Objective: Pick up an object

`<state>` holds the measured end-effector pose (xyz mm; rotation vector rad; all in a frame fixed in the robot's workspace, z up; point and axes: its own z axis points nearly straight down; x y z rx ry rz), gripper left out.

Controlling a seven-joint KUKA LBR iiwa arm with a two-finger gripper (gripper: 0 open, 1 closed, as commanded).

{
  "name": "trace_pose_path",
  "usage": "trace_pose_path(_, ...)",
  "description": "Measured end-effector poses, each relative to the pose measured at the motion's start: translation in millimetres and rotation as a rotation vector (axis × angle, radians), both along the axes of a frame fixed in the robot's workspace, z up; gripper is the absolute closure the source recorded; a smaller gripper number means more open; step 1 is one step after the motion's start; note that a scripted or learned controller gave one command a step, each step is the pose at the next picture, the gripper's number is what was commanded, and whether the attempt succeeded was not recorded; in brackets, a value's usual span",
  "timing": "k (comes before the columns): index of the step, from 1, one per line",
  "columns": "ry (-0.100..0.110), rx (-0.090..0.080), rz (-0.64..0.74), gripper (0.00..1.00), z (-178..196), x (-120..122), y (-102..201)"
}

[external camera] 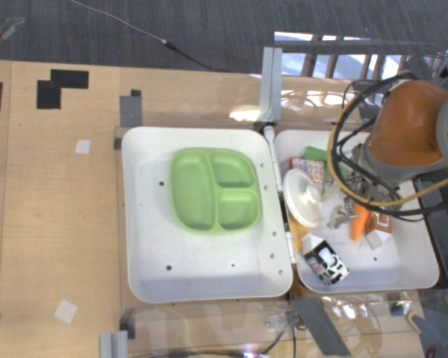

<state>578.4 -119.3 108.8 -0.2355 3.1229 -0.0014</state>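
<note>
1. Claw (345, 216) low in the right bin (422, 278), under the arm's orange band (407, 121); whether it is apart or together cannot be told, as wrist and cables (343, 162) cover most of it
2. Within its reach lies a crowd of pickable objects: a white dish (302, 196) tipped against the bin's left wall, an orange piece (358, 222) just beside the claw, a black-and-white item (327, 263) nearer the front, and a green packet (312, 155) at the back
3. Judged from this, the step in hand is the descent onto a target, probably the orange piece or the dish rim; nothing can be seen between the claw's tips, so no grasp is claimed
4. Next move calls for a clean close on one object and a straight lift, clear of the neighbours touching it
5. Left bin (145, 274) carries a green tray (213, 189), well apart from the claw
6. Hard to make out: the small metallic bits around the claw, and whatever sits under the arm at the bin's back right
</note>
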Motion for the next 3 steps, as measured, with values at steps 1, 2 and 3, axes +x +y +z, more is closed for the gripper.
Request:
trace_pose_path(1, 0.01, 0.001, 0.166, 1.0, 17, -86, -1)
trace_pose_path(2, 0.001, -0.001, 0.269, 1.0, 102, -35, 10)
trace_pose_path(3, 0.01, 0.001, 0.433, 1.0, 54, -63, -40)
